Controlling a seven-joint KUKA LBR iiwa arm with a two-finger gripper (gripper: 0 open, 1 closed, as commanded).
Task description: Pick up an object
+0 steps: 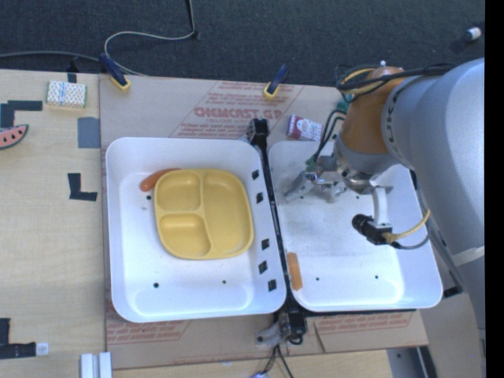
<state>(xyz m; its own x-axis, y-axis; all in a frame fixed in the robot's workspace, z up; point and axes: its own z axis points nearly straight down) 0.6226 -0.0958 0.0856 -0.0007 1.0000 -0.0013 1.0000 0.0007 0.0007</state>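
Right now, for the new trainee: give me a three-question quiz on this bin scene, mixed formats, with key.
1. True or false: the yellow divided tray lies in the left bin.
2. Which bin is the gripper over?
A. left
B. right
C. neither
3. Fill in: the small orange piece in the right bin lies near its ____ wall.

Key: 1 true; 2 B; 3 left (beside the divider between the bins).

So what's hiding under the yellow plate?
An orange thing pokes out from under the yellow plate's upper-left edge in the left bin. The rest of it is covered.
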